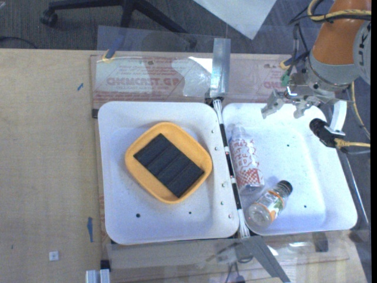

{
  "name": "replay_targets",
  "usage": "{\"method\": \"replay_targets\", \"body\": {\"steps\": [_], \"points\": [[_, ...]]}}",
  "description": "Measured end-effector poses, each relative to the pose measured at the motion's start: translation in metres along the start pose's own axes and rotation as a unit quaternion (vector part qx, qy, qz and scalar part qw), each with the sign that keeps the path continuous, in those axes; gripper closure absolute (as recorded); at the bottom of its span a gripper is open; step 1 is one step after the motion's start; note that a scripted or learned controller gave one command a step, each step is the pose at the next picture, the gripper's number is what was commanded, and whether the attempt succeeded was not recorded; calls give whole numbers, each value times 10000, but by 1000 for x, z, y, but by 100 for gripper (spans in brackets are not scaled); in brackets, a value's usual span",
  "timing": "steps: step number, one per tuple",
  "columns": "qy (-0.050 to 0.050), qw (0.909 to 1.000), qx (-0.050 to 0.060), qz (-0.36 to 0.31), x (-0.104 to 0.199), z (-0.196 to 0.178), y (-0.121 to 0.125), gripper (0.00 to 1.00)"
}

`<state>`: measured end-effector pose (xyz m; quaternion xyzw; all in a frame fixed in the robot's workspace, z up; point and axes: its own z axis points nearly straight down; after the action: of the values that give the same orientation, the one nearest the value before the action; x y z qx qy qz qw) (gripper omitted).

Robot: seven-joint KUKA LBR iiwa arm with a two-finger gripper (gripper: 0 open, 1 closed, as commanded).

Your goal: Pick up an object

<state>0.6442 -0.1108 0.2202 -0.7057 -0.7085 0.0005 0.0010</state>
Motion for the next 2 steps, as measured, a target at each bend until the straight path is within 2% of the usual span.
{"method": "replay_targets", "body": {"steps": [1, 2], "points": [[-7, 10000, -9, -25, -79, 72, -84, 0], [-8, 9996, -50, -261, -27, 132, -147, 0]]}}
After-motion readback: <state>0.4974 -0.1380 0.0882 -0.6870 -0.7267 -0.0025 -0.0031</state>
